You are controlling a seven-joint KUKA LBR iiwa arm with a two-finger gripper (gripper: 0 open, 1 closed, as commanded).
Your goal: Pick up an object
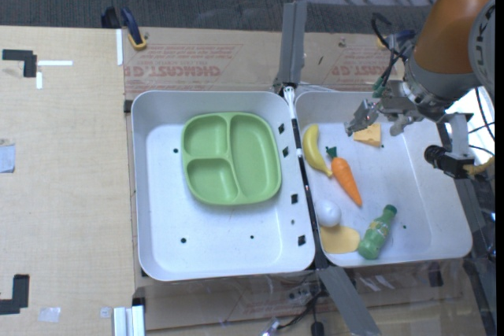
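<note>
1. The arm (453,20) comes in at the right bin's (441,248) far right corner, its orange band uppermost and the wrist bent down toward the bin's far edge.
2. The gripper (379,116) hangs low over the far part of the right bin, its two fingers spread apart with a clear gap between the tips.
3. Nothing sits between the fingers; the hand has hold of nothing.
4. A yellow wedge (367,137) lies on the bin floor just under and beside the left fingertip; whether the tip touches it cannot be told.
5. A banana (314,151) lies along the bin's left wall, curved, in the far half.
6. A carrot (345,179) lies just right of the banana, its green top toward the far edge and its point toward the near edge.
7. A white egg (327,212) rests against the left wall, nearer than the banana.
8. A flat yellow piece (339,239) lies at the near left corner, just beside the egg.
9. A green bottle (377,231) lies tilted near the near edge, its base touching the yellow piece.
10. The left bin (157,240) holds a green divided plate (231,158), set toward its far right part.
</note>
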